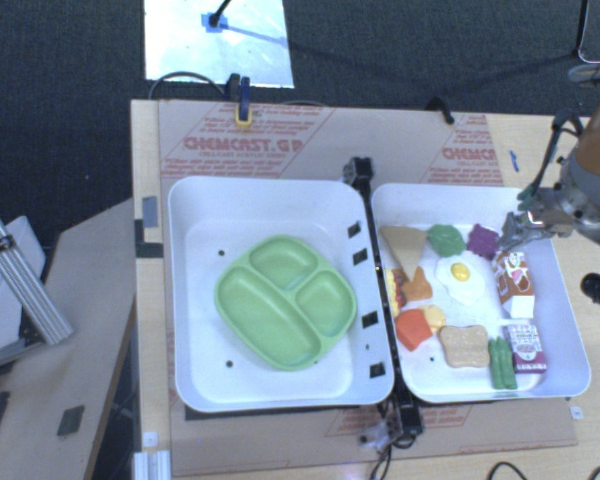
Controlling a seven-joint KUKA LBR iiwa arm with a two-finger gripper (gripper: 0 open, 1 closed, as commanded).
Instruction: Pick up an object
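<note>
Right now the arm point(595, 163) comes in from the right, and its hand point(528, 224) hangs over the top right part of the right bin point(570, 368). I cannot tell if the hand is spread or pressed together, because it looks dark and blurry. Nothing shows between its tips.

Let's use the toy egg point(462, 278) as our marker. It lies flat near the middle of the right bin. Just above it sits a green lump point(445, 239). A purple bit point(483, 239) is up and to the right of the egg, close to the hand. To the right of the egg lies a red and white carton point(514, 283), right under the hand. Up and to the left of the egg is a tan wedge point(404, 244). Left of the egg is an orange piece point(416, 286). Below and left of the egg is a red block point(412, 329) with a small yellow bit point(435, 317) beside it. Below the egg lies a toast slice point(464, 345). Right of the toast are a green stick point(502, 363) and a small box point(525, 346).

Far left of the egg, in the left bin point(195, 368), rests a green tray point(285, 301) with three parts. Both bins sit on the bench point(310, 138).
</note>
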